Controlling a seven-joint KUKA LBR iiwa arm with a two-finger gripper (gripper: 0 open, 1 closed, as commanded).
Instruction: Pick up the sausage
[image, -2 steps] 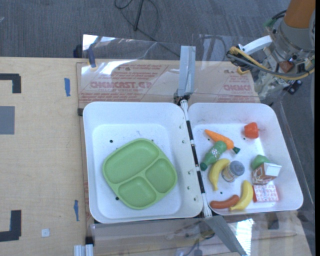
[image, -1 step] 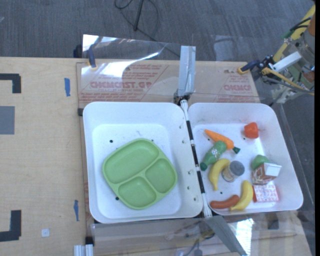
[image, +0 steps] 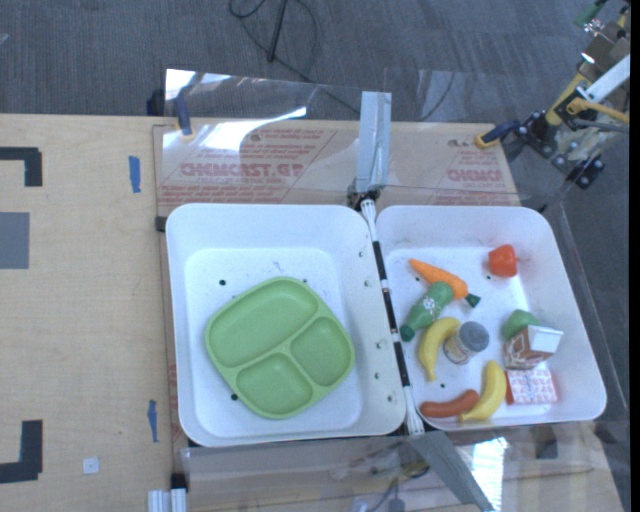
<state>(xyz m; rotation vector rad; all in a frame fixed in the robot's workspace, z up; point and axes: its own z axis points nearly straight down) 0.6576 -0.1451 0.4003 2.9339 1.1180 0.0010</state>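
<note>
Two white bins are seated side by side on the worktop (image: 80, 330). The left bin (image: 190, 260) carries a green divided plate (image: 279, 347), three compartments, set at a slant. The sausage (image: 449, 405) is found in the right bin (image: 575, 300), at its near edge toward the divider, lying flat and roughly level; its right end is touched by a yellow banana (image: 489, 390) that curves up from it. A second banana (image: 436, 343) is placed just above, beside a small jar with a grey lid (image: 466, 340). A green bottle (image: 425, 310) is laid at a tilt next to the divider, with a carrot (image: 441, 277) just beyond it. A red tomato-like item (image: 502, 260) is seen toward the far right corner, apart from the rest. A small carton with a red and white face (image: 529, 347) stands at the right side, a green piece (image: 517, 322) touching it, and a flat red-patterned packet (image: 532, 384) lies just in front. Arm hardware with yellow parts (image: 590, 95) is visible at the top right, well apart from both bins; gripper state cannot be told from this view.
</note>
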